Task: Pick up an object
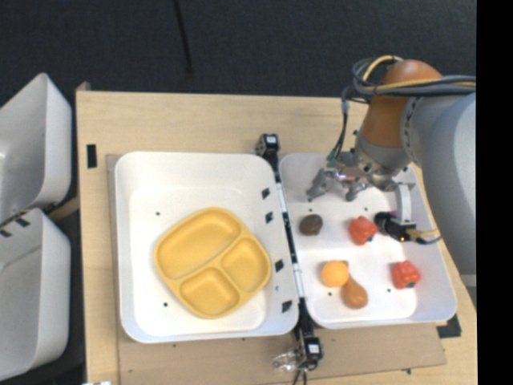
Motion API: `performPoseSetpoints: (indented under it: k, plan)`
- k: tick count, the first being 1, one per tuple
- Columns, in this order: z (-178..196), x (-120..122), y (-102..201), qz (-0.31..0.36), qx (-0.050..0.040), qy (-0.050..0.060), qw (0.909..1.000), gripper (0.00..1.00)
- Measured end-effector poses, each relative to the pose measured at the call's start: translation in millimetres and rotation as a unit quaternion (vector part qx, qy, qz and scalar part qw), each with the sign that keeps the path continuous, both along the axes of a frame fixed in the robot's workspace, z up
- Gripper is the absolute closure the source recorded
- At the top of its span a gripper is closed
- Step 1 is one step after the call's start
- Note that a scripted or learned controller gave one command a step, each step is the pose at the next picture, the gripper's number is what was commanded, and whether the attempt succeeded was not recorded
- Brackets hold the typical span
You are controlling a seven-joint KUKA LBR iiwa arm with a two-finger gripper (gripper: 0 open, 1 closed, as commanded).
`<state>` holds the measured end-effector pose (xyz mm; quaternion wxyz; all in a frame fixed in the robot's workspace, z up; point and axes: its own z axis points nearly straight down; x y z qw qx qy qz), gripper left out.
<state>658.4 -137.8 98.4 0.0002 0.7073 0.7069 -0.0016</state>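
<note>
End effector (341, 183) hovers open above right bin (433, 299); no writing legible.

One fixed camera looks down at a slant — both white bins (128, 247) in frame, arm (449, 151) entering right.

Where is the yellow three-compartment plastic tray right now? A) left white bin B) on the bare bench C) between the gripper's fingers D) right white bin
A: the yellow three-compartment plastic tray lies flat in the left white bin, while the gripper is over the right white bin.
</note>
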Motion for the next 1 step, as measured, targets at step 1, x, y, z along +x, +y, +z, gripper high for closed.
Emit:
performPoseSetpoints:
  k: [1]
  plan:
    - [14.8,1.9,-0.9,0.0,-0.0005,-0.004,1.0,1.0]
